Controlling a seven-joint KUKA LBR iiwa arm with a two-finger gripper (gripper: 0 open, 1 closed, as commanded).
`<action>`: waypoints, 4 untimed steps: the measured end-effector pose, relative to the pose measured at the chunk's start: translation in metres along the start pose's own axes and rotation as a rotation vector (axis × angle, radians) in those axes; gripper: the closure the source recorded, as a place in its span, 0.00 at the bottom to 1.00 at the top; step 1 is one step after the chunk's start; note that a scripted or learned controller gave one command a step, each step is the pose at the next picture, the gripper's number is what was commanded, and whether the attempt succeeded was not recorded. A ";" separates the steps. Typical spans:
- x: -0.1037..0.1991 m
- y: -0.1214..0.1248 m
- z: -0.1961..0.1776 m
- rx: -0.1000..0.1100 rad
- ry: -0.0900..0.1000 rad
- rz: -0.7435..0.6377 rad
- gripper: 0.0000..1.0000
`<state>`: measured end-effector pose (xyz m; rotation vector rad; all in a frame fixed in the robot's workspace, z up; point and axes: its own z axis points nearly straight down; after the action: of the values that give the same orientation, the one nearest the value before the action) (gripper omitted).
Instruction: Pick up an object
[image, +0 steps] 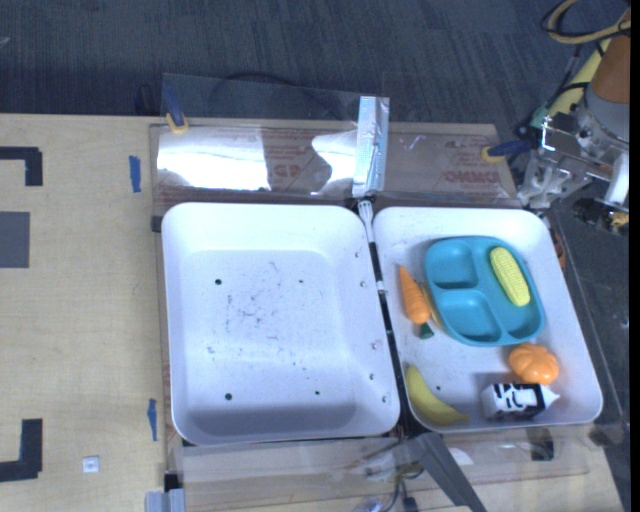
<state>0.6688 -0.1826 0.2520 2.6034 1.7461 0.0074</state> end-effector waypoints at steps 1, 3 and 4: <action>-0.019 0.007 -0.081 0.004 -0.002 0.186 1.00; -0.014 0.009 -0.096 0.006 -0.008 0.177 1.00; -0.011 0.009 -0.105 0.005 -0.010 0.173 1.00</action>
<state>0.6724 -0.1961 0.3574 2.7441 1.5141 -0.0093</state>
